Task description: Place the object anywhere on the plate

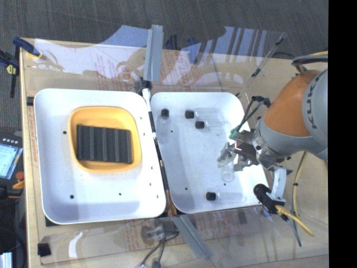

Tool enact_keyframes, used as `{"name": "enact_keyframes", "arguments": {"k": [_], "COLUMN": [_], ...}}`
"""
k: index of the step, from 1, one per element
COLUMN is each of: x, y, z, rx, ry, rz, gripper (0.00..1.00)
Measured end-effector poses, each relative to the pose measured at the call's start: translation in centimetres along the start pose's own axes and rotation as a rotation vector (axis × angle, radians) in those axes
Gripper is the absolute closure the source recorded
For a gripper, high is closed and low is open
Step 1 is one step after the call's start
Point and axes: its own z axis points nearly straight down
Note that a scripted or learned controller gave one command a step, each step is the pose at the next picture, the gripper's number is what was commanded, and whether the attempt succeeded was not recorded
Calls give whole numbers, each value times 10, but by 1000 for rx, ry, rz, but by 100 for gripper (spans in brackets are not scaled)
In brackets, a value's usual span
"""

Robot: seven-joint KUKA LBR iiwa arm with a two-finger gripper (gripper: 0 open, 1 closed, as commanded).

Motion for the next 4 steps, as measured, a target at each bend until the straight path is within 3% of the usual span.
{"name": "enact_keyframes", "arguments": {"k": [1, 2, 3, 4], "x": [46, 64, 81, 116], "y": [-16, 46, 106, 99], "z": [-70, -67, -23, -6], "rx": [-1, -2, 0, 1], "ry": [-1, -2, -1, 0], "rz": [-208, -519, -575, -679], "gripper": [100, 100, 100, 100]}}
